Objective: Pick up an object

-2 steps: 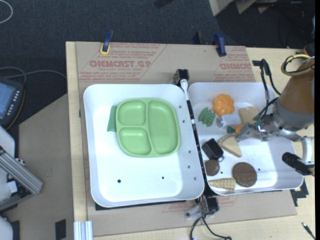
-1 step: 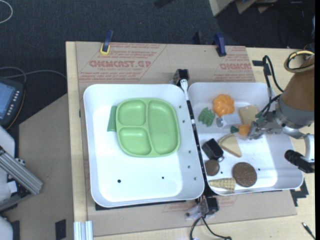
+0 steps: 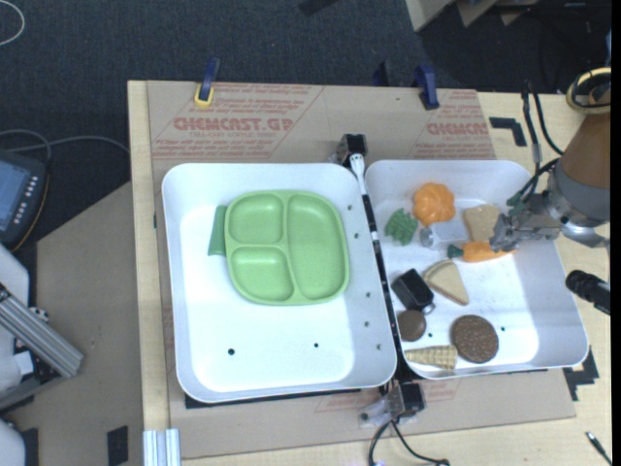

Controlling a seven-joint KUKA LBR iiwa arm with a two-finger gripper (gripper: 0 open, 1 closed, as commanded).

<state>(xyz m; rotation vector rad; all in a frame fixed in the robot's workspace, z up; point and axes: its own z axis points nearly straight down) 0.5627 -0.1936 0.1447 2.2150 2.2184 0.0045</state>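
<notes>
Carrot (image 3: pixel 477 251), the small orange piece with a green end, looks to be the target: it lies on the floor of the right bin (image 3: pixel 543 343), near that bin's right wall, and the gripper (image 3: pixel 510 227) sits directly over its right end. You can see dark fingers reaching down at the carrot, but the view is too slanted and small to tell whether they touch it or stand just above it. How wide the gripper is set you cannot tell from here either. As far as you can judge, the pick is not done: the carrot rests flat on the bin floor, not raised, so the closing and the lift remain.

Around it, the beige wedge (image 3: pixel 479 221) lies just beside the gripper on the left, the orange fruit (image 3: pixel 434 203) is a little further left, and the sandwich half (image 3: pixel 448 282) lies just below the carrot. The left bin (image 3: pixel 194 260) holds a green tray (image 3: pixel 288 247), well apart from the gripper.
</notes>
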